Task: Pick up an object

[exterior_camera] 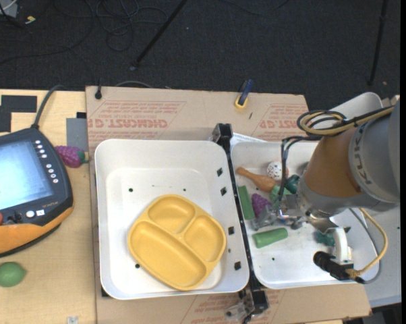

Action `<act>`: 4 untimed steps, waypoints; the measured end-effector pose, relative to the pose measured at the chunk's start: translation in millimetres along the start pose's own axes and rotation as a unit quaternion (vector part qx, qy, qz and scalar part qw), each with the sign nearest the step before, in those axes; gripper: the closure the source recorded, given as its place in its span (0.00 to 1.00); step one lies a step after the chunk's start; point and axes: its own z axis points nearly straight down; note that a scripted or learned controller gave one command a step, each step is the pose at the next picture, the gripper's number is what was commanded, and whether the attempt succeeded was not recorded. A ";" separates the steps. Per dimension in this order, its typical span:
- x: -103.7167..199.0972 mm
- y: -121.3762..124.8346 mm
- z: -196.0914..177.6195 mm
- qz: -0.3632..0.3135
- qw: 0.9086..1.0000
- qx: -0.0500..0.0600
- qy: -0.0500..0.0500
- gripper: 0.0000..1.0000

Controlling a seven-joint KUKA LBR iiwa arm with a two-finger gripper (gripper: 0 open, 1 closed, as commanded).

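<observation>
At the bench's left edge sits a teach pendant (17,181), with a green ball (9,274) just beside it toward the front-left corner and a purple grape toy (70,156) behind it; these lie outside the bins, out of the arm's working area. The left bin (115,160) holds a yellow divided plate (177,240) lying flat near its front wall. The right bin (294,275) holds the pickable items clustered along its left wall: a dark green bar (244,202), a purple piece (260,202), a green cylinder (269,236), a brown drumstick-shaped toy (255,177) and a white dimpled ball (274,169). The hand (288,216) is lowered into this cluster, just beside the purple piece and the green cylinder, likely positioned for a grasp attempt. Whether it is spread or closed cannot be told; no object is visibly held.
</observation>
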 end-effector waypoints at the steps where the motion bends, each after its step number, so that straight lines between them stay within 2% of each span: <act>1: 24.0 34.2 -1.6 0.000 1.000 0.000 0.000 0.00; 2: -95.4 16.7 -2.6 0.004 1.000 0.000 -0.003 0.00; 3: 5.2 44.6 -1.7 -0.003 1.000 -0.001 0.002 0.00; 4: -0.7 42.5 -11.2 0.001 1.000 0.001 0.001 1.00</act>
